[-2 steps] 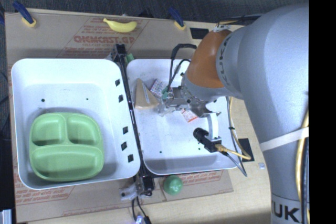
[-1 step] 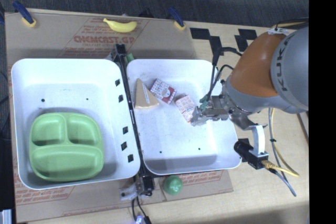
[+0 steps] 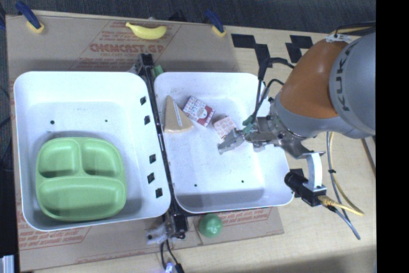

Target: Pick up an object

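Note:
The right bin [image 3: 217, 198] holds three things near its back left: a tan wedge [image 3: 174, 117] against the divider, a red and white packet [image 3: 199, 110], and a small pinkish box [image 3: 222, 126]. My gripper [image 3: 229, 142] reaches in from the right and sits low over the bin floor, just below and right of the pinkish box, close to it. I see nothing held in it. The grey and orange arm [image 3: 319, 96] hangs over the bin's right rim.
A green divided tray [image 3: 80, 177] lies in the left bin [image 3: 77, 89]. A yellow banana [image 3: 146, 29] rests on the cardboard behind the bins, and a green ball [image 3: 209, 224] in front of them. Blue clamps [image 3: 30, 17] [image 3: 215, 21] hold the back edge.

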